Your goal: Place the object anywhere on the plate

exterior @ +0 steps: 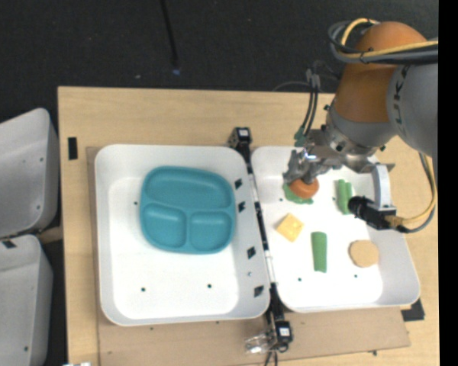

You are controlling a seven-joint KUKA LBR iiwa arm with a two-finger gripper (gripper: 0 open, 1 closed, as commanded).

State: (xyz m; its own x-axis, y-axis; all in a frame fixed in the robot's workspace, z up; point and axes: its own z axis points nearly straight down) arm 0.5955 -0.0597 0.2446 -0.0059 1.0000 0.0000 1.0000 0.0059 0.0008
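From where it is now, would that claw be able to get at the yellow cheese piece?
Probably yes. The claw hangs over the orange-and-green toy, and the yellow cheese piece lies close by on the open bin floor, with nothing on top of it.

Colours on the bench, both bins

Plate point(188, 208) teal, plain, in the white left bin point(122, 296). White right bin point(389, 292) holds: yellow block point(289, 227); two green sticks, one darker point(319, 251), one brighter point(342, 194); tan round disc point(363, 254); orange-red piece on a green base point(301, 190). Bench top point(175, 113) pale wood. Arm point(382, 59) grey with orange band. Background black.
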